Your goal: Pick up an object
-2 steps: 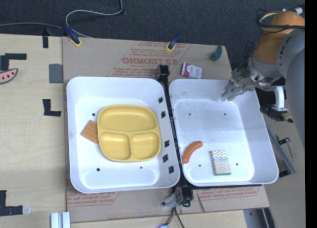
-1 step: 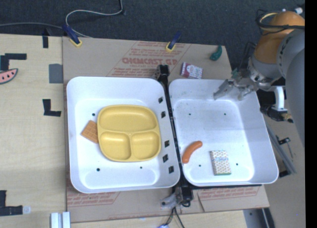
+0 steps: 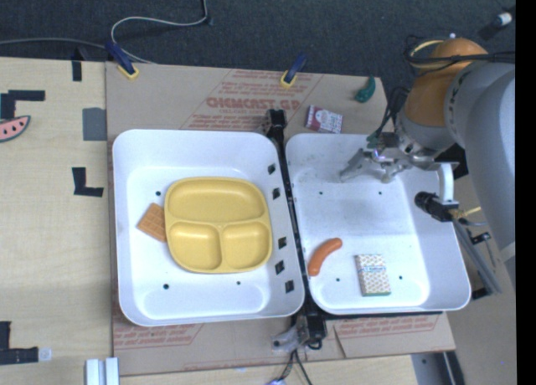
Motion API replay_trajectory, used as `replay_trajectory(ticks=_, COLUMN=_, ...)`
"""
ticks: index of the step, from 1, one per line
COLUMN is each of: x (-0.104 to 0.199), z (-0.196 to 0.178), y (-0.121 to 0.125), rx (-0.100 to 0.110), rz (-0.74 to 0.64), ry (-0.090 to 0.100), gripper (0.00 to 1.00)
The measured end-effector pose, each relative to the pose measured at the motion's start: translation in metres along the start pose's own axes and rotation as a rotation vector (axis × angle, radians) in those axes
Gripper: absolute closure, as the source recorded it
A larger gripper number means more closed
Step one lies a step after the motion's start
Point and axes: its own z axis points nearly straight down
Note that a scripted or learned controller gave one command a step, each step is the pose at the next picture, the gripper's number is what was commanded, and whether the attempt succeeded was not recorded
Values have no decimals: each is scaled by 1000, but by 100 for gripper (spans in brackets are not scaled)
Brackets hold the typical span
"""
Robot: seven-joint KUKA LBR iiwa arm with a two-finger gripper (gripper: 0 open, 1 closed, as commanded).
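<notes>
Jaws point(image 3: 356, 167): one pair, on the grey arm point(image 3: 481, 115) with its orange band, low over the upper part of the right shallow white bin point(image 3: 435, 287); whether they are spread or closed cannot be told, and nothing is seen between them.

Right bin, two loose items. One orange sausage-shaped toy point(image 3: 324, 255), lying near the bin's lower left, long axis slanting from lower left to upper right. One small patterned card box point(image 3: 373, 274), just to the sausage's right and apart from it, long axis roughly up-down in the view. Both lie well below the jaws, with bare bin floor between.

Left shallow white bin point(image 3: 134, 291), two items. One yellow plastic tray with three compartments point(image 3: 219, 223), central. One tan waffle-like piece point(image 3: 152, 223), partly tucked under the tray's left edge.

Worktop point(image 3: 50, 258) surroundings: one brown cardboard sheet point(image 3: 243, 99) under both bins; one small dark red packet point(image 3: 323, 119) and one green object point(image 3: 365, 89) above the right bin; two yellow-and-blue clamps point(image 3: 124, 60) at the cardboard's top edge.
</notes>
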Motion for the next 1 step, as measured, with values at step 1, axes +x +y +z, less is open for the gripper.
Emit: replay_trajectory(ticks=1, x=0, z=-10, y=1, rx=-3, rz=-1, ry=-2, gripper=100)
